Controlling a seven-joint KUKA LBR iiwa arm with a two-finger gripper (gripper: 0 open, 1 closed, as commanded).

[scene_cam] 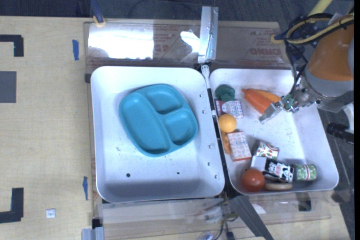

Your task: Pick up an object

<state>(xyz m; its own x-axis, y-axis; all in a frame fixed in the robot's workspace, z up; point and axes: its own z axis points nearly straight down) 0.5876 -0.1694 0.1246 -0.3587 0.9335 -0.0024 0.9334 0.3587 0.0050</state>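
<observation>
The right bin [313,137] holds several small items. An orange carrot-shaped piece [260,99] lies near its back. My gripper [269,113] reaches in from the right, low over the bin floor, just in front of and beside that orange piece. Nothing is visibly held. To its left are a dark green round item [225,91], a pink-and-white packet [232,108] and an orange ball [227,123]. Nearer the front lie a printed box [238,145], a small carton [266,150], a black-and-white carton [279,170], a green can [306,172] and a red tomato [253,179].
The left bin [112,166] carries a blue divided plate [159,118]. A clear plastic wall [146,36] stands behind the bins. The grey and orange arm [334,64] with yellow cabling hangs over the right bin's back right corner. Bare white floor shows right of the gripper.
</observation>
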